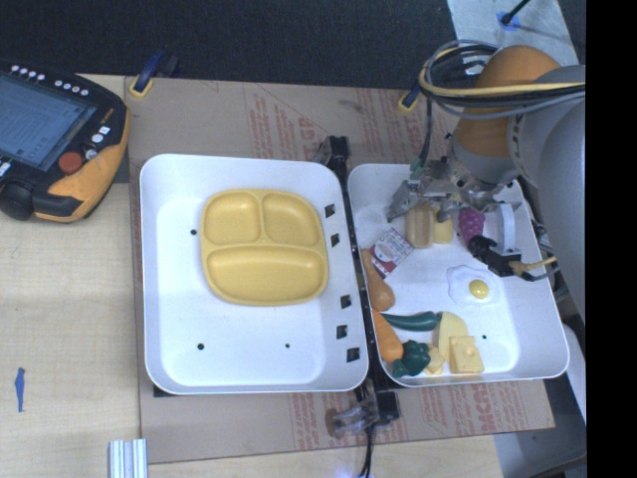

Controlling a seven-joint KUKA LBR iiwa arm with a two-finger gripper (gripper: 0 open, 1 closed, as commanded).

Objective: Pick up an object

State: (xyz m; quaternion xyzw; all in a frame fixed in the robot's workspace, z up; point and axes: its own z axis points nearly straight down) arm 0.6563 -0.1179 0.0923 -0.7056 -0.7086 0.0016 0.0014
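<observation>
In the right white bin (542,347), the gripper (430,202) hangs at the upper end over a tan block-shaped toy (419,225), its grasp state impossible to tell; crowded neighbours, a purple piece (470,224) and a wrapped packet (392,248), could be nudged, spoiling the pick.

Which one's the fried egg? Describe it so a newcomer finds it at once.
Look in the right bin, the one crowded with toy food beside the arm. The fried egg lies flat near its middle, just below the gripper. It is the one white blob with a round yellow yolk; its neighbours are orange, green or plain yellow.
</observation>
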